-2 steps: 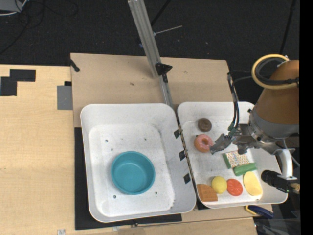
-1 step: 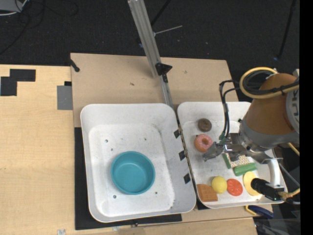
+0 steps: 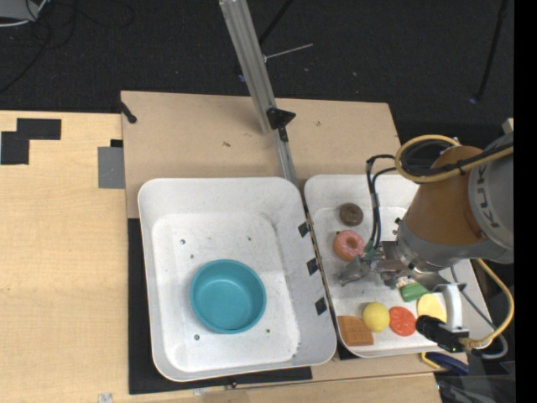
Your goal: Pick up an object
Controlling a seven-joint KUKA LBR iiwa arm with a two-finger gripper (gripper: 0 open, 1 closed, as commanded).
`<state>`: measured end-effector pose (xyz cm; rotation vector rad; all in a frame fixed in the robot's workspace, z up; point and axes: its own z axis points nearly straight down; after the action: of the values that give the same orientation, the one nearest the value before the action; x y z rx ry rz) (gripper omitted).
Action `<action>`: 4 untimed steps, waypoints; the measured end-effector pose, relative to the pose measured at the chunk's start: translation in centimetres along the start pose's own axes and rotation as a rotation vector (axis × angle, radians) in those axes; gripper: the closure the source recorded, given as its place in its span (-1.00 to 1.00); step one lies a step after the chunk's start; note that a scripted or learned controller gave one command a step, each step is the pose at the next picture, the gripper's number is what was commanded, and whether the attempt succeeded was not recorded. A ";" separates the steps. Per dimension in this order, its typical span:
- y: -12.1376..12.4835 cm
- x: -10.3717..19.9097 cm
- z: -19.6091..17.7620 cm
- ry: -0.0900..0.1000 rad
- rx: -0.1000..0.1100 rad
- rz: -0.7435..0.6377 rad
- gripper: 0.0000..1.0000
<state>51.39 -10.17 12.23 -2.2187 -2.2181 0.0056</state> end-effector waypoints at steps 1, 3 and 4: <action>0.1 -0.1 -1.2 -0.001 -0.005 0.001 1.00; -0.2 -0.5 -8.6 -0.001 -0.007 0.000 1.00; 0.1 5.3 -9.7 0.000 -0.006 -0.005 1.00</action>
<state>51.52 -4.85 21.95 -2.2162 -2.2258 -0.0012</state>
